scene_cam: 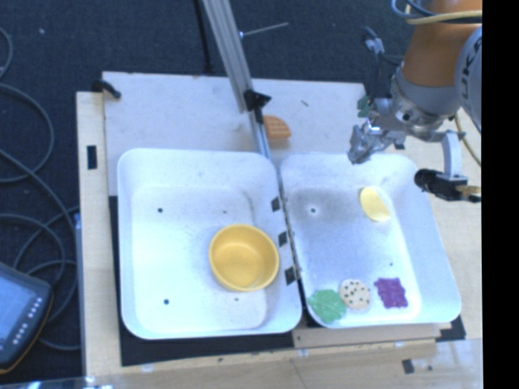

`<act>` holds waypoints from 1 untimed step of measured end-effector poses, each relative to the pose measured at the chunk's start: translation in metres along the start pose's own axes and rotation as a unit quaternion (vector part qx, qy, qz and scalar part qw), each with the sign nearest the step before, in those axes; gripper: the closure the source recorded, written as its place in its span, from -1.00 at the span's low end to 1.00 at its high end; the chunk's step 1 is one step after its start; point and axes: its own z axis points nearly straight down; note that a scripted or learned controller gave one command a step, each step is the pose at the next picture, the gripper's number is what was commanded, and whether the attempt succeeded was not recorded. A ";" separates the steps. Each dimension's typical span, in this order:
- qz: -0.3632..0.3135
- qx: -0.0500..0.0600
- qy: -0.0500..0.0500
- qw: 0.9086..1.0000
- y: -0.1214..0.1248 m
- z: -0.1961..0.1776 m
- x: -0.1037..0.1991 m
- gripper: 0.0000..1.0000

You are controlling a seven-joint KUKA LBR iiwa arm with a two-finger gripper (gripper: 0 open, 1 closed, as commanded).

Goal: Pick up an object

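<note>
Pincer (362, 148) hung above the far edge of the right bin (422, 217) when you looked; whether it was spread or closed, you could not tell, and nothing showed in its grip.

Nearest candidate: the pale yellow piece (375, 203), lying flat on the right bin's floor, just below and slightly right of the pincer. It looked small, oval and smooth, like a lemon-shaped toy. You would judge it light and fairly stiff, possibly slippery on its rounded skin; taking it across the narrow width looked the safer grasp.

Other candidates sat in a row at the near edge of the same bin: a green leafy piece (327, 304), a speckled round biscuit-like piece (354, 294) touching it, and a purple piece (392, 292) just beside. All looked low and flat, so probably harder to pinch.

Left bin (146, 209) held a yellow bowl (243, 257), upright, near its right wall.

An orange item (277, 129) lay on the desk (170, 108) behind the bins, beside the metal post (231, 47).
</note>
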 end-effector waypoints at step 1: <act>-0.001 -0.001 0.000 1.000 0.007 -0.003 0.056 1.00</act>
